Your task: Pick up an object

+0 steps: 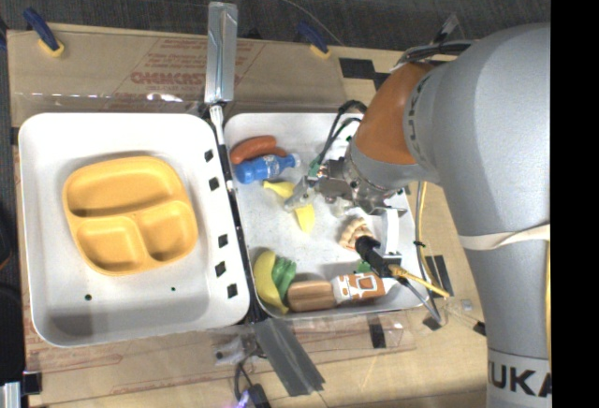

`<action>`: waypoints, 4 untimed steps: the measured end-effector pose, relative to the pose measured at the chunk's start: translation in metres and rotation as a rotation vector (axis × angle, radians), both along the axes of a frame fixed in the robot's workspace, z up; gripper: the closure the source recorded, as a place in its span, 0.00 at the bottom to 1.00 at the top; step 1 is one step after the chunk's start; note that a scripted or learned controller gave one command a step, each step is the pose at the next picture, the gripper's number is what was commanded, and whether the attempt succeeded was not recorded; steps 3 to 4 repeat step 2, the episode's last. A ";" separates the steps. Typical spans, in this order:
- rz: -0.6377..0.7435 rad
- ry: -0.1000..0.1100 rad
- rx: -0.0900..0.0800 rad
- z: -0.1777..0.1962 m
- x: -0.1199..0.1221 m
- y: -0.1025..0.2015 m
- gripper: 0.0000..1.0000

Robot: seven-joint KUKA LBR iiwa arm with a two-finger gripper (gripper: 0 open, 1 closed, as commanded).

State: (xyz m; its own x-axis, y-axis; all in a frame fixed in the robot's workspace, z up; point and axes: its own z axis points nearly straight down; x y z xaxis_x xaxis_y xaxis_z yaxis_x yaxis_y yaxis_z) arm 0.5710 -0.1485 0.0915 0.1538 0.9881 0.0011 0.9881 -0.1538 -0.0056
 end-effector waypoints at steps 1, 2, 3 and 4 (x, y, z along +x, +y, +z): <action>0.005 0.002 0.001 0.010 0.000 0.001 1.00; -0.098 -0.011 -0.001 0.164 -0.037 0.051 1.00; -0.098 -0.011 -0.001 0.164 -0.037 0.051 1.00; -0.098 -0.011 -0.001 0.164 -0.037 0.051 1.00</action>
